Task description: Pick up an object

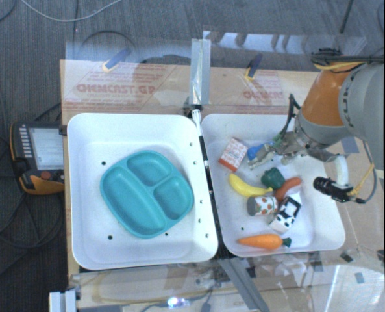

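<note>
My gripper (262,153) hangs low over the upper part of the right bin (322,236), reaching in from the right. Just to its left lies a small orange and white box (233,155). Below the gripper sit a dark green toy (273,177), a yellow banana (247,186) and a red-orange piece (287,188). Nearer the front edge are a small figure-printed can (261,205), a black and white toy (286,214) and an orange carrot (260,242). I see nothing held in the gripper.
The left bin (88,239) holds a teal divided plate (147,192). A metal divider post (199,77) rises between the bins at the back. The grey arm with its orange band (328,103) and cables (338,188) crosses the right bin's right side.
</note>
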### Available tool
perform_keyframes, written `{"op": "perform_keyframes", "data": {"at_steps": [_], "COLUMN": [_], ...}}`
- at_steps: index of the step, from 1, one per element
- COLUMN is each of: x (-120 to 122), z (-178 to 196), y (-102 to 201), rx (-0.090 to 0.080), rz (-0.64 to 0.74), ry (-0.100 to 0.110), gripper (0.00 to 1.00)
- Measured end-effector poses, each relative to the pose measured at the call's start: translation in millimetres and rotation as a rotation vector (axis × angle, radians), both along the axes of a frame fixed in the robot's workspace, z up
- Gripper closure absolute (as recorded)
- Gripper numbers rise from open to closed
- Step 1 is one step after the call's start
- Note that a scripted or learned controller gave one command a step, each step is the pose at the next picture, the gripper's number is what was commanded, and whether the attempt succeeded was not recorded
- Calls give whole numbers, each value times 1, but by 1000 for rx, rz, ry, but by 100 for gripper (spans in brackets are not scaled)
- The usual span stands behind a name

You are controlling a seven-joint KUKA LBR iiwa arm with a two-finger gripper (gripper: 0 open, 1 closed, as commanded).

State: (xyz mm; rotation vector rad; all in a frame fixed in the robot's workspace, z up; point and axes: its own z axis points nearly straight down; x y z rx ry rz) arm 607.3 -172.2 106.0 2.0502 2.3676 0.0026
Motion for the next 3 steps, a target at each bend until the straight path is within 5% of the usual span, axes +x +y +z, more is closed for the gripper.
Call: {"op": "perform_keyframes", "data": {"at_steps": [1, 2, 3], "x": [-14, -13, -13], "z": [-16, -7, -7], "y": [-10, -10, -10], "rx": [2, 0, 1], "rz": [0, 1, 1], "ry": [-2, -7, -7], "gripper": [0, 100, 0]}}
